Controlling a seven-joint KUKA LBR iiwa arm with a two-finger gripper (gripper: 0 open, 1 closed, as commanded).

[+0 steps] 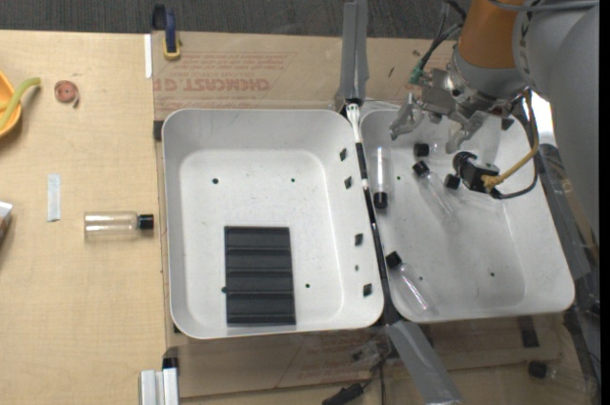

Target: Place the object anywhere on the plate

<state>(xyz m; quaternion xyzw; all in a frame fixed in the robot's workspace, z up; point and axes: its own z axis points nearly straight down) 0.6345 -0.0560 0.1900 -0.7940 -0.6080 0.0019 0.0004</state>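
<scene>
Gripper [431, 119], fingers spread and empty, hangs over the right bin's [496, 284] far-left corner, apparently seeking an object for the black ribbed plate [258, 276].

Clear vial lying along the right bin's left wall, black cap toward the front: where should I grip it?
Grip the clear vial mid-body, coming straight down, fingers closing across its width. It lies flat, lengthwise along the right bin wall, so the wall-side finger has little room; the black cap end looks too short to hold.

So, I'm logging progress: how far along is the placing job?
Done: nothing yet; the dark ridged plate in the left bin has nothing on it. In hand: the gripper hangs over the right bin's far end, near a black-capped vial. Left: grasp, carry, place.
</scene>
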